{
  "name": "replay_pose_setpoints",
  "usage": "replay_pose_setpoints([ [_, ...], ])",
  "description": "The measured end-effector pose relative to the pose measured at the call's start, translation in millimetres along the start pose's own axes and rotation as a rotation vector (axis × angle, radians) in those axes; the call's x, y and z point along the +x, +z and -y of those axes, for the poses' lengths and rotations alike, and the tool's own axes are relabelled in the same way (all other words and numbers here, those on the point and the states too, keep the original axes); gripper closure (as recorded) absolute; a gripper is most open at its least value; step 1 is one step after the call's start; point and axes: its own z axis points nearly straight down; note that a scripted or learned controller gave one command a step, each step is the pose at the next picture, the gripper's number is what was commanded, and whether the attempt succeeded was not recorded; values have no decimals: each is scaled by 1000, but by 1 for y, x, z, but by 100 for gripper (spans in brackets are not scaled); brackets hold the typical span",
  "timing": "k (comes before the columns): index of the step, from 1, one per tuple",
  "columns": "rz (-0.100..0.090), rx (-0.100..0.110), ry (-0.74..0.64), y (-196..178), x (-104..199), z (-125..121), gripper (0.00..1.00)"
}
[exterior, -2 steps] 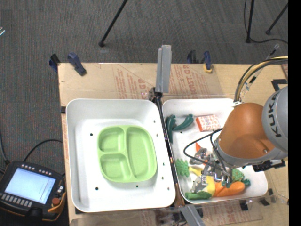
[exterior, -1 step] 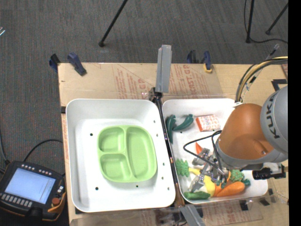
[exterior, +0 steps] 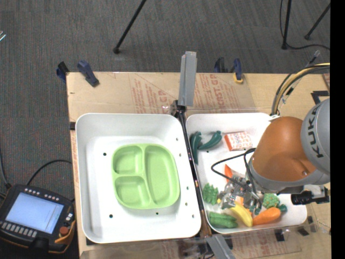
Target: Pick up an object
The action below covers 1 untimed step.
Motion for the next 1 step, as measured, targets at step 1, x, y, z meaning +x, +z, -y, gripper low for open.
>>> replay_pose_setpoints([
  [1, 5, -3, 76, -138, 29, -67, 100],
])
